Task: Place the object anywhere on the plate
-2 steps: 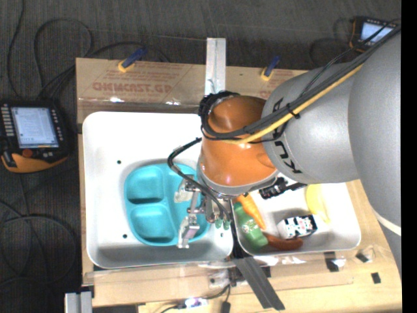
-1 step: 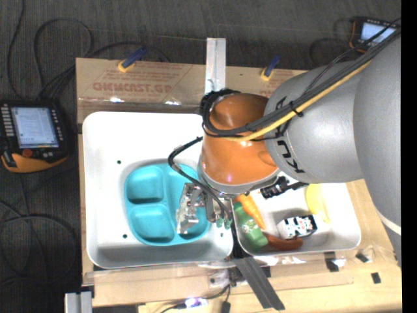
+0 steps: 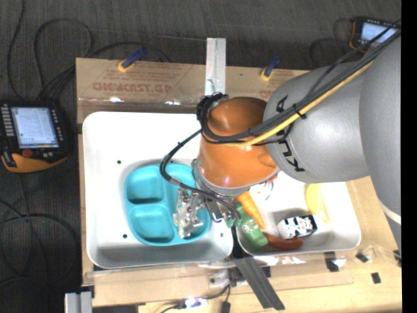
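A turquoise plate (image 3: 148, 189) with divided compartments lies in the left white bin (image 3: 104, 149). My gripper (image 3: 187, 219) hangs over the plate's right edge, close to the wall between the two bins, pointing down. The orange band and grey body of the arm cover the area above it. No object is visible at the gripper's tip from this angle. The plate's compartments on the left show bare turquoise.
The right bin (image 3: 346, 235) holds an orange carrot (image 3: 251, 212), a green item (image 3: 251, 232), a dark red item (image 3: 284, 242), a black-and-white object (image 3: 298, 225) and a yellow banana (image 3: 318, 202). A tablet (image 3: 31, 130) sits left of the bench.
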Controlling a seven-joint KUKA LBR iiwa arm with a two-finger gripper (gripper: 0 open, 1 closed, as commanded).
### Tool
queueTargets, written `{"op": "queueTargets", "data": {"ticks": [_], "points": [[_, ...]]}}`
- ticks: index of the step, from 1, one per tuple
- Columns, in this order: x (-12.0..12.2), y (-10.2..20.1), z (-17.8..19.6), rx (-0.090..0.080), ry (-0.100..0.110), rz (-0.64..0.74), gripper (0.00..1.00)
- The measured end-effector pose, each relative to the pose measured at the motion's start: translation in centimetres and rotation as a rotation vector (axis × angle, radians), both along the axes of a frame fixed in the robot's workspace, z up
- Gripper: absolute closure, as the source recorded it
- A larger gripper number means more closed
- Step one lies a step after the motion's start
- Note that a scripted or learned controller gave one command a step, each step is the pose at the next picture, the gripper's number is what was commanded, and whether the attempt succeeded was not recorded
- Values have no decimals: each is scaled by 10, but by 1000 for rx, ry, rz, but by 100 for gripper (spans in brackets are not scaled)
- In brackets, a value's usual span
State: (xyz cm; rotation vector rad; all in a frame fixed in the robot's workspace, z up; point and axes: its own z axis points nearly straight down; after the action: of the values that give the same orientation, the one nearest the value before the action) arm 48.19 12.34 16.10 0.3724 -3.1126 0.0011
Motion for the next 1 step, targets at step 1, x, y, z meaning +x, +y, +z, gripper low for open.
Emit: {"op": "queueTargets", "data": {"ticks": [1], "points": [[11, -11, -42, 1, -2, 243, 100]]}}
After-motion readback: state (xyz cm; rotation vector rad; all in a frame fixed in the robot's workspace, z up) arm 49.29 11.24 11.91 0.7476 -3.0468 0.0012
